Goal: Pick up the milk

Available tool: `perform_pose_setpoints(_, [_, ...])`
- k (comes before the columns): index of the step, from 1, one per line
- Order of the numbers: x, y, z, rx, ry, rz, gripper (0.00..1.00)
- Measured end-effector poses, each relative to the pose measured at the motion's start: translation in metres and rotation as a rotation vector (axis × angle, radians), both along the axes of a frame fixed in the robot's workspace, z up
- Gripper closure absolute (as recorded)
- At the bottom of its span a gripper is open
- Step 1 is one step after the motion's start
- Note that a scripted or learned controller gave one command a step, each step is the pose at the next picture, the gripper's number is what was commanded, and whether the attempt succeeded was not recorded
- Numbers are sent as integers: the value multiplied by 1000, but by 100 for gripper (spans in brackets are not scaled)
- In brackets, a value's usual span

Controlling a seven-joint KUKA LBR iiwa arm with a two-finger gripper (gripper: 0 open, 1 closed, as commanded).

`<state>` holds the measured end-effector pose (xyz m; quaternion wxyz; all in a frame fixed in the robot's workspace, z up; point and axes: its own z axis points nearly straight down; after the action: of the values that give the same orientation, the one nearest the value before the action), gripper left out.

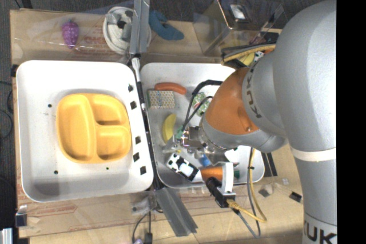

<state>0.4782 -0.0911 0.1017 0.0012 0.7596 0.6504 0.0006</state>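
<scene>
Two shallow white bins sit side by side on the desk (86, 220). The left bin (34, 123), in the left half of the frame, holds a yellow divided tray (94, 126) with three compartments; it lies flat near the bin's middle.

The right bin (151, 74), just right of centre, is crowded and largely covered by the grey arm (297, 77), which comes in from the right with its orange band (229, 108) over the bin's middle. At the bin's upper edge lies an orange-red sausage-shaped thing (170, 88), and just below it a small speckled rectangular piece (162, 99). A yellow banana-like thing (169, 126) lies lower, near the bin's left side. Toward the bin's lower left sits a small white carton with black patches, the milk (182, 165), tilted on the bin floor. An orange item (211, 171) lies just right of it, partly under the wrist.

The tool (191, 146) hangs low over the bin's lower middle, just above and right of the milk; wiring and the wrist hide its end, so whether it is spread or pressed together cannot be told, and nothing is seen pinched in it.

Beyond the bins, along the upper edge of the desk, lie a purple object (70, 33), a round white item (121, 28) and a blue thing (164, 27).
</scene>
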Motion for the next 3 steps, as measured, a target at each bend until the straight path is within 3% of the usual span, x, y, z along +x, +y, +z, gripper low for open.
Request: perform_pose_setpoints(3, [0,0,0,0,0,0,0])
